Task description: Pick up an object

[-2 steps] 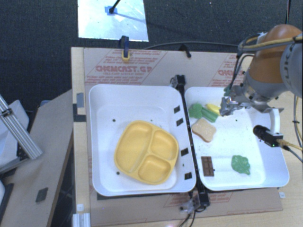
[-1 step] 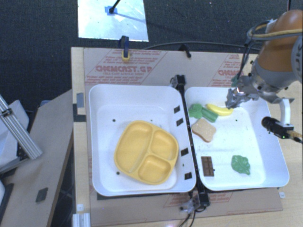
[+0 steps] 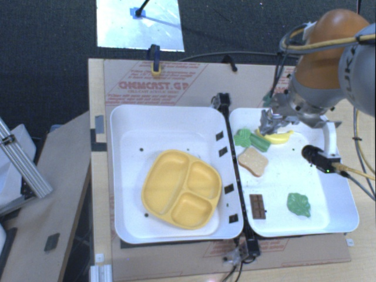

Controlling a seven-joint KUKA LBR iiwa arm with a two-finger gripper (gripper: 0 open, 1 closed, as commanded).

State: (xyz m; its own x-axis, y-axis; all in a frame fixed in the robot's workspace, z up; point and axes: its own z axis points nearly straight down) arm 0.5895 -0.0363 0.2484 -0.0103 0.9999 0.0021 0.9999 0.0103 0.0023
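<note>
Hand (image 3: 271,122) low in right bin (image 3: 338,213), at bin's far left part; open or clenched: cannot tell. Yellow banana (image 3: 279,138) just beside hand, nearer camera. Green toy (image 3: 251,139) left of banana; bread slice (image 3: 253,161) below it.

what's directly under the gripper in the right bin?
The gripper sits over the far part of the right bin, above a yellow banana and a green leafy piece. The banana's far end is covered by the gripper, so contact is unclear.
</note>
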